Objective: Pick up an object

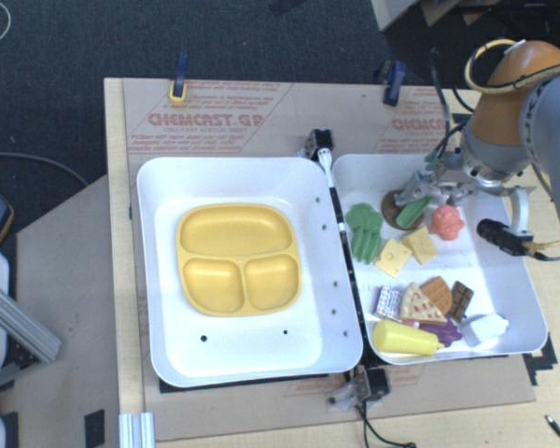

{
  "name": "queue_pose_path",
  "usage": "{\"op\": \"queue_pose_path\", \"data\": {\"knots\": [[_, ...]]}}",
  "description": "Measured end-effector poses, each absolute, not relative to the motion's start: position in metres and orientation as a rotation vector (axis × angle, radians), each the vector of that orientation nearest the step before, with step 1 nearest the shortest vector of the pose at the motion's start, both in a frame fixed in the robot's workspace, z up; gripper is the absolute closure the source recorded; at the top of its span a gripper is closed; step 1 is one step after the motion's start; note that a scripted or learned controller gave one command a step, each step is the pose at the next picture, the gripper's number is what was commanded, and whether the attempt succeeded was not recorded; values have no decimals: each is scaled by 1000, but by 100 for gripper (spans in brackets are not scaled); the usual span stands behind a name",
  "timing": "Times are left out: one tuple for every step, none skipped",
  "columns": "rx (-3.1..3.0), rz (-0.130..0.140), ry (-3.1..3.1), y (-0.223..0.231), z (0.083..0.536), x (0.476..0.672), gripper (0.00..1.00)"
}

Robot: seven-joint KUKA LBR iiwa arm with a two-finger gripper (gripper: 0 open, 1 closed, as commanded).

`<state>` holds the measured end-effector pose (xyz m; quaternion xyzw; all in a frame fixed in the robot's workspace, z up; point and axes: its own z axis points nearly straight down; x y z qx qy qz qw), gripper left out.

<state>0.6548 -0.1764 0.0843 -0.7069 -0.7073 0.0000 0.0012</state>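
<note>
I see 2 white bins (159, 250), the left one holding a yellow 3-section tray (238, 258). In the right bin: a green piece (364, 231), a pink-red lump (447, 221), pale yellow cheese wedges (392, 258), and a bright yellow piece (406, 339).

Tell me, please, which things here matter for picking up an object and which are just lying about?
Job: end effector; right bin's toy food: green pickle, red strawberry, cheese wedge, yellow banana, waffle.

Lying about: left bin, yellow divided plate, blue clamps.
</note>
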Motion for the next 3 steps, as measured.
{"op": "queue_pose_path", "data": {"knots": [[-2223,-8,-2229,-176,100,658,100],[-2225,-6,-2228,-172,145,661,100],[-2228,-7,-2230,-178,210,664,100]]}}
